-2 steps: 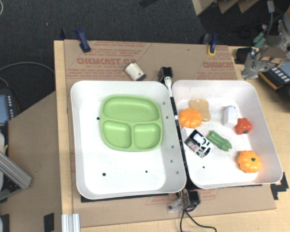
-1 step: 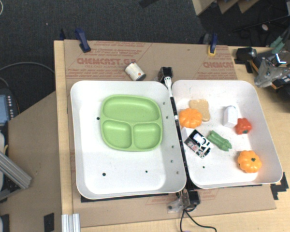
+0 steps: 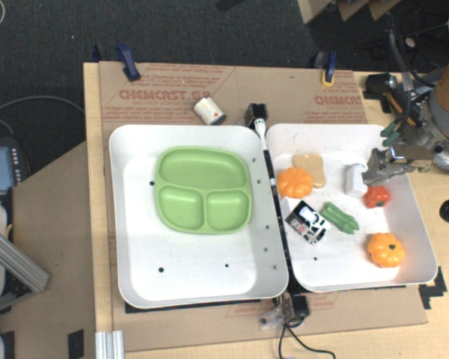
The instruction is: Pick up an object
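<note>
1. Left bin [image 3: 135,275], just left of the right bin [image 3: 415,264], held a green divided plate [image 3: 204,189]; prob. the drop spot.
2. Right bin, my landmark, held all the loose items, so any pick starts there.
3. Gripper [image 3: 379,172] hung low at that bin's upper-right area; fingers open, nothing betw. them.
4. Orange pumpkin [image 3: 295,182] sat upper-left in that bin, touching a tan slice [image 3: 313,167].
5. Second pumpkin [image 3: 386,249] lay lower-right.
6. Green piece [image 3: 339,218] and b/w block [image 3: 307,221] lay mid-bin.
7. White block [image 3: 355,178] and small red item [image 3: 376,196] lay just beside the gripper; likeliest targets.
</note>
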`<state>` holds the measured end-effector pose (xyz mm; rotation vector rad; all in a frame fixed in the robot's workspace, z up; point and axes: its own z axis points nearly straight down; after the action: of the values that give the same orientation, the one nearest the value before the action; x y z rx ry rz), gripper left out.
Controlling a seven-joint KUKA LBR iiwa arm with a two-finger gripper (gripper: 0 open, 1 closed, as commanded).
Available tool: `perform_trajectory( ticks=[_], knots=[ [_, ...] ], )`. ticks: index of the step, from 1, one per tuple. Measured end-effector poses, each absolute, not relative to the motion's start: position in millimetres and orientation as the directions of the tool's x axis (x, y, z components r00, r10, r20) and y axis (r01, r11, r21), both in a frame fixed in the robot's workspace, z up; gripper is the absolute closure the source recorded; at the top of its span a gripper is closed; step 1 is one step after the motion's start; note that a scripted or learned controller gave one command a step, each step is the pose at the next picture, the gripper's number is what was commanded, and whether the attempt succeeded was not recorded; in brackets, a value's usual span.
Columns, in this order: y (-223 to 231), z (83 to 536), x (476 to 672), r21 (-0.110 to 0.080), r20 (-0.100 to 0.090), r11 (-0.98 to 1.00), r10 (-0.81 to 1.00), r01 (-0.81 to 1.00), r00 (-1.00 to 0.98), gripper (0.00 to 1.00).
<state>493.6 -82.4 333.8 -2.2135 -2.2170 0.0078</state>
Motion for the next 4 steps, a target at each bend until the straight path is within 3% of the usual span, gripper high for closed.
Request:
perform_trajectory(
  ticks=[1,2,4],
  knots=[
    [49,428,479.7,0.012,0.006,0.017,1.0,1.0,-0.017,1.0],
    [44,424,479.6,0.002,0.0,0.0,1.0,1.0,0.0,1.0],
    [-19,283,478.0,-0.01,-0.001,-0.005,1.0,1.0,0.005,1.0]
  ],
)
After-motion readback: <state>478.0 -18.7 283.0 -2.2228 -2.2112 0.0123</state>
